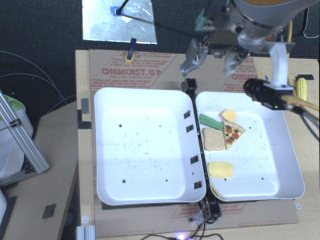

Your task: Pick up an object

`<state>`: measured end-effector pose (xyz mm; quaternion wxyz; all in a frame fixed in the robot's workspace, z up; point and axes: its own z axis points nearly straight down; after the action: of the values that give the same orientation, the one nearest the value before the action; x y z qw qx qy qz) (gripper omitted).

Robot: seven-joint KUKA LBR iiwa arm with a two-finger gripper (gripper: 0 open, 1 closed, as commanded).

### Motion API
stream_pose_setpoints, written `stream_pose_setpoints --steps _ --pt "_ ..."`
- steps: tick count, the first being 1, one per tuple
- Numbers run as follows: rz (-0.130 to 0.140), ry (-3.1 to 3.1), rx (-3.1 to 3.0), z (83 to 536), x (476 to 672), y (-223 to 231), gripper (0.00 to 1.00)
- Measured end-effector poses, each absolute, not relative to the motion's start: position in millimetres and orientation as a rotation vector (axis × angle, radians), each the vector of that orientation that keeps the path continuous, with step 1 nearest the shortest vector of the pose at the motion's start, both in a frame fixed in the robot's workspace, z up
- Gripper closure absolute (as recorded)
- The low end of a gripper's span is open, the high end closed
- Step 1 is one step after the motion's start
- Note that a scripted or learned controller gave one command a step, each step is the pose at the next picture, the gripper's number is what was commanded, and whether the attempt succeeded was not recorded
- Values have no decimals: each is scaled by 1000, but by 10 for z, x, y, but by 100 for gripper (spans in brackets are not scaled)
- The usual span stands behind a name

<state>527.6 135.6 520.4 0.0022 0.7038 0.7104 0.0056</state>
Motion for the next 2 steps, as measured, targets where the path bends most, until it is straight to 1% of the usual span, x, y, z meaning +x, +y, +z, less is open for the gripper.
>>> stream_pose_setpoints --steps 1,2 --pt "-11 2239 2212 4189 4861 2063 0" --pt "4 2212 2225 4275 5557 1464 0"
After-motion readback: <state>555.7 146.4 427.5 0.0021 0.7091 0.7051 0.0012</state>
